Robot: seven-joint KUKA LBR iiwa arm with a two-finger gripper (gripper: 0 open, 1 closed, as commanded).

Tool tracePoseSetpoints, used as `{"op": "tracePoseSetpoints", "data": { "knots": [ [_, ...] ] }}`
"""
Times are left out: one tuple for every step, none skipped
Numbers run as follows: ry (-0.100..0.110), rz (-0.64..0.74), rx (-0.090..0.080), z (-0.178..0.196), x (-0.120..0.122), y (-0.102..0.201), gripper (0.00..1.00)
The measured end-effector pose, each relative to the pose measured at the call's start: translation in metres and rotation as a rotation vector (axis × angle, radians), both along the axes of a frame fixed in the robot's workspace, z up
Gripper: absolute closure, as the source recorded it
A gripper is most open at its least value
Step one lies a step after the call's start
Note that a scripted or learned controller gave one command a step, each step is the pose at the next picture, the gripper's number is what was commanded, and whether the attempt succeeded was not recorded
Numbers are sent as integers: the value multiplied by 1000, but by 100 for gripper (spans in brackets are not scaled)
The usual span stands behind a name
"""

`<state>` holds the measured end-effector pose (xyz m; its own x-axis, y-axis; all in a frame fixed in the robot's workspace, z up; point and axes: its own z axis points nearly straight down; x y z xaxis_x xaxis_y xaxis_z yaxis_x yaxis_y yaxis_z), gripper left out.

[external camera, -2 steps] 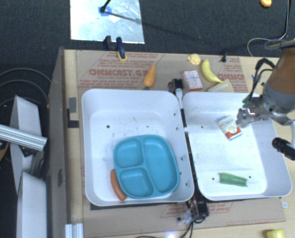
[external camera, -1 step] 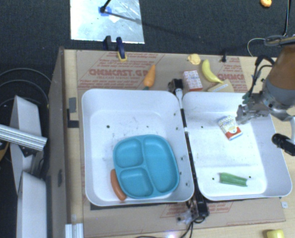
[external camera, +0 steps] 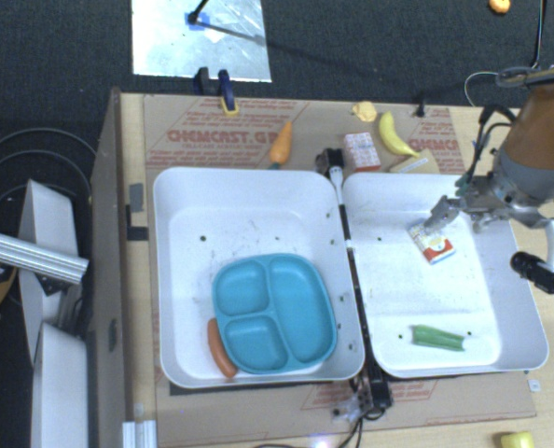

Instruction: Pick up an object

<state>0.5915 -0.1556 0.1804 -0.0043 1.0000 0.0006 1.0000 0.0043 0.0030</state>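
My gripper [external camera: 436,224] hung over the red-and-white packet [external camera: 434,246] in the right bin [external camera: 519,343], how it was set I couldn't tell, so I judged a straight, centred descent before closing would serve best.

Two white bins side by side, left bin [external camera: 179,250] with blue divided tray [external camera: 272,312] and sausage [external camera: 220,347], right bin [external camera: 501,292] with small red-white packet [external camera: 434,245] and green vegetable [external camera: 437,338], gripper [external camera: 438,217] just above packet at centre right.
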Motion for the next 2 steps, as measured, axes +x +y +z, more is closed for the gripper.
{"op": "tracePoseSetpoints", "data": {
  "knots": [
    [2,-2,-2,-58,15,-14,0],
    [-1,-1,-2,-45,16,-14,100]
  ]
}}
